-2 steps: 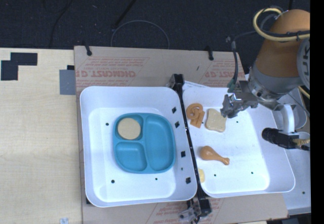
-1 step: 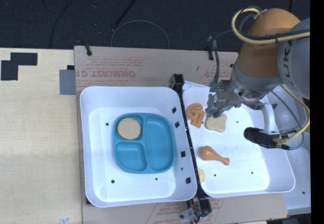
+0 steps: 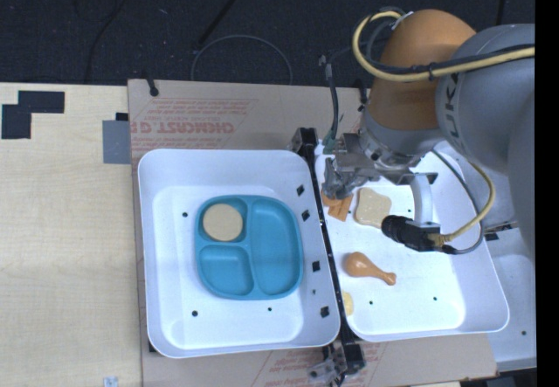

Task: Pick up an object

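The gripper (image 3: 339,189) hangs low in the right bin (image 3: 454,307), whether open or closed I cannot tell, just beside a toast slice (image 3: 373,207) that looks light, stiff and flat, best pinched across its edges.

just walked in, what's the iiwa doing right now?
The arm is reaching into the right bin with its gripper down near that bin's top left corner, over an orange piece beside the bread slice. Nothing is visibly held. A toy drumstick lies lower in the same bin. The left bin holds a blue divided tray with a round tan cookie in its upper left compartment.
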Robot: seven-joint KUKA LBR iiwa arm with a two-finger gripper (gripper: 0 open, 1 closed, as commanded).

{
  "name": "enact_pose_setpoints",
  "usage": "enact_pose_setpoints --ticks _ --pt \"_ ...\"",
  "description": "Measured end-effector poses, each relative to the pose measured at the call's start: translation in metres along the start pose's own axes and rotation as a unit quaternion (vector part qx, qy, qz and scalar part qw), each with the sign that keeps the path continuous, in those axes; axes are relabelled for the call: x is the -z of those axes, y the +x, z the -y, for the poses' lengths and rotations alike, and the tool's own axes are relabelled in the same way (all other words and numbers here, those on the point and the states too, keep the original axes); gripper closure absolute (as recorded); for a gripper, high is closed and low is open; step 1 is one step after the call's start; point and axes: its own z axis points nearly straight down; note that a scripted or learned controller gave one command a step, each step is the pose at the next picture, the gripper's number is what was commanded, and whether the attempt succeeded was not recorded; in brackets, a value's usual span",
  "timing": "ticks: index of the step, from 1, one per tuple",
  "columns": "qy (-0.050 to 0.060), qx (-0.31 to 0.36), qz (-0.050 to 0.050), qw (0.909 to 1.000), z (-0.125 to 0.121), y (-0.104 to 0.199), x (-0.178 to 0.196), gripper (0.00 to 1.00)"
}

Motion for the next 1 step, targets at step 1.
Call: enact_pose_setpoints --ticks 1 --pt "0.0 0.0 0.0 1.0 -0.0074 0.051 -0.0042 1.0"
